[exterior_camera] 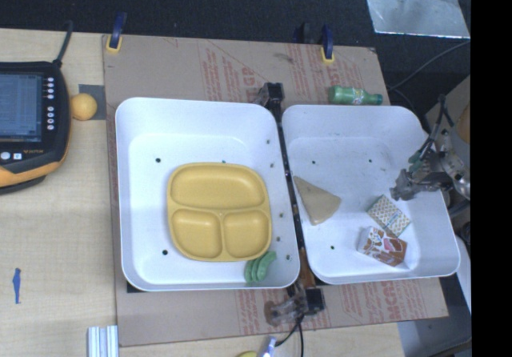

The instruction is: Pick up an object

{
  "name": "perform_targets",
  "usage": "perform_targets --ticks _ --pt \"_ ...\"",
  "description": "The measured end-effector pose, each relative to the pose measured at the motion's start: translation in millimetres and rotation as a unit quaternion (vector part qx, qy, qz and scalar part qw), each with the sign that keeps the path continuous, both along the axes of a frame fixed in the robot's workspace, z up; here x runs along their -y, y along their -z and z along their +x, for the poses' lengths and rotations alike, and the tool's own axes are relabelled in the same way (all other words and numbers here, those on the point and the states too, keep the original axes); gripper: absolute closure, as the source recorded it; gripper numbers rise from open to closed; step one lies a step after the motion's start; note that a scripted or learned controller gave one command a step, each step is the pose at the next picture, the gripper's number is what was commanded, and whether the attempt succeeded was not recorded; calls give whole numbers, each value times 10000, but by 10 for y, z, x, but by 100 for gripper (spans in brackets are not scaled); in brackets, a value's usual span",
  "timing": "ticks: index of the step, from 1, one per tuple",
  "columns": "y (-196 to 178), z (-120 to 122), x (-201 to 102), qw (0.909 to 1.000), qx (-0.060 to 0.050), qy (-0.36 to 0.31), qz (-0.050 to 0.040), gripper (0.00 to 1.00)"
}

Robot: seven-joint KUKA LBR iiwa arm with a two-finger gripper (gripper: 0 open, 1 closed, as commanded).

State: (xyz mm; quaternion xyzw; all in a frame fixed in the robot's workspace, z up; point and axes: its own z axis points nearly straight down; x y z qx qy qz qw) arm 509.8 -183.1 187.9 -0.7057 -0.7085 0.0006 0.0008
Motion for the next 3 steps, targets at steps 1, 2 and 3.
perform_targets --ticks 1,2,3 --pt "-9 32 -75 10000 3 -5 -6 100" --pt "-40 155 -267 10000 2 -8 -6 100" --pt "-191 180 78 10000 2 9 -2 100"
